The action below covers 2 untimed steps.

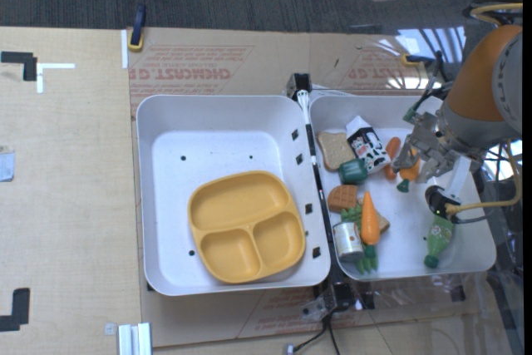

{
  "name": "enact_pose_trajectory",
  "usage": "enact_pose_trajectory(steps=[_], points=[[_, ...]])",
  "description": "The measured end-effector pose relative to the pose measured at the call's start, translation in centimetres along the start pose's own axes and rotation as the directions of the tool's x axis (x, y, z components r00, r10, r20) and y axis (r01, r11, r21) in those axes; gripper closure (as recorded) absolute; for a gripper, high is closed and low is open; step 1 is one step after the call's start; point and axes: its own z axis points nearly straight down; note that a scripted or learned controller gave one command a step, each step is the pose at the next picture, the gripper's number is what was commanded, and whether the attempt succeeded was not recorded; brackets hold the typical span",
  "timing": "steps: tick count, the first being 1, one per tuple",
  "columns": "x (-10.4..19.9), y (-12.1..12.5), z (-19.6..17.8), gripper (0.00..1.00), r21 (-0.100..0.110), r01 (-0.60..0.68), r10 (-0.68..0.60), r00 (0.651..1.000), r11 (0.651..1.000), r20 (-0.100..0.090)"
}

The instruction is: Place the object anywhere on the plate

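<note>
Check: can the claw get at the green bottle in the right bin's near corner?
Probably yes. The green plastic bottle lies apart from the other items, nothing on top, and the claw hangs over the same bin.

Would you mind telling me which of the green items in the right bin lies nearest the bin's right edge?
The green plastic bottle, lying by the right wall below the gripper. The green cup and the carrot's green leafy top sit toward the bin's left side.
</note>
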Motion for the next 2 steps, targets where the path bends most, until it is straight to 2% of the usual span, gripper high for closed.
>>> enact_pose_trajectory(steps=[1, 2], points=[[-2.74, -2.39, -8.16, 1.00, -0.005, 0.180, -0.180, 0.984, 0.984, 0.003], [-2.73, -2.39, -8.17, 0.00, -0.005, 0.180, -0.180, 0.984, 0.984, 0.002]])
